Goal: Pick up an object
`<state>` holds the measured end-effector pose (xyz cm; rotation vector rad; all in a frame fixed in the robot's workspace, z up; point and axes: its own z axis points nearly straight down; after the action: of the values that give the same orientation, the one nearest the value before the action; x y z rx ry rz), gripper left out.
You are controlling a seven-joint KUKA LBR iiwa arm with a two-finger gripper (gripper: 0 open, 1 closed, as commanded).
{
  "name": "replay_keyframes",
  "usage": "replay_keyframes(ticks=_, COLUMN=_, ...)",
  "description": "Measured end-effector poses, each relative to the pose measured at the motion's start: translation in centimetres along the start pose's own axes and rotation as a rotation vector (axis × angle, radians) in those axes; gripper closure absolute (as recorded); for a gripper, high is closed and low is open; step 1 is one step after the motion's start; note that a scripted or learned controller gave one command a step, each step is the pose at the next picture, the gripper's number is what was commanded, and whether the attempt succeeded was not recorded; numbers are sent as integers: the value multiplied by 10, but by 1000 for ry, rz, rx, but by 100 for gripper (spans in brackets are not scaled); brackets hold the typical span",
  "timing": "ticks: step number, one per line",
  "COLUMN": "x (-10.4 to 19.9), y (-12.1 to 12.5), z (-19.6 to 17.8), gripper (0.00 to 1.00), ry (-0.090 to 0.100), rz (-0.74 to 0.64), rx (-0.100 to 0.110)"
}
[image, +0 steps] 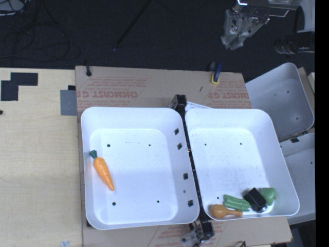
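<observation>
An orange carrot [103, 172] with a green top lies at the left side of the left bin [131, 117]. In the near right corner of the right bin [231, 118] sit a green pod-shaped toy [235, 202], an orange-tan pear-shaped toy [224, 211], a black block [255, 199] and a green rounded piece [268, 193], all close together. My gripper [237, 35] hangs high at the top right, well beyond the far edge of the bins, above the dark floor. Nothing shows between its fingers.
The bins rest on a cardboard sheet [154, 89] on a light wooden bench. A black divider clip strip [186, 158] runs between the bins. A blue and yellow clamp [216, 73] sits at the cardboard's far edge. A grey metal panel [285, 94] stands at the right.
</observation>
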<state>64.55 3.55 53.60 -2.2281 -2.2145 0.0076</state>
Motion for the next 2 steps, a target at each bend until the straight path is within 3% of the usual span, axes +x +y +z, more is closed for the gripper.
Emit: replay_keyframes(ticks=2, x=37, y=-2, z=-1, gripper=100, ry=3, rz=-7, rx=-1)
